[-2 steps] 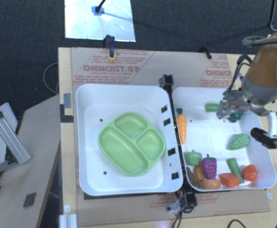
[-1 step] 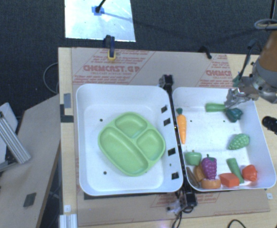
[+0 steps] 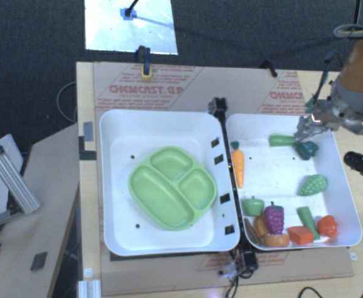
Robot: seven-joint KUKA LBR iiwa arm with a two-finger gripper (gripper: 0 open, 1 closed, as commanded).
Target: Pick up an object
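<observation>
**Gripper low over the far corner of the right bin**

Reaching in from the right, the grey arm with its orange band brings the gripper (image 3: 307, 131) down over the far right part of the right bin (image 3: 275, 166). The fingertips sit right at a dark teal toy piece (image 3: 306, 149), just beside a green toy vegetable with a long stem (image 3: 281, 140). Whether the jaws are apart or closed cannot be told from this angle, and nothing is clearly seen between them.

The right bin holds the toy food. A carrot (image 3: 237, 164) lies along its left wall. A light green bumpy piece (image 3: 313, 184) rests near the right wall. Along the near edge sit a green pepper (image 3: 253, 205), a purple bunch of grapes (image 3: 273, 216), a red block (image 3: 300, 234), a green pod-shaped piece (image 3: 307, 220) and a red tomato-like piece (image 3: 327, 226), packed close together, some touching.

The left bin (image 3: 125, 135) holds a light green divided plate (image 3: 172, 188) with three compartments, lying flat near its middle. Both bins stand side by side on a cardboard sheet (image 3: 169, 85) with red print.
</observation>
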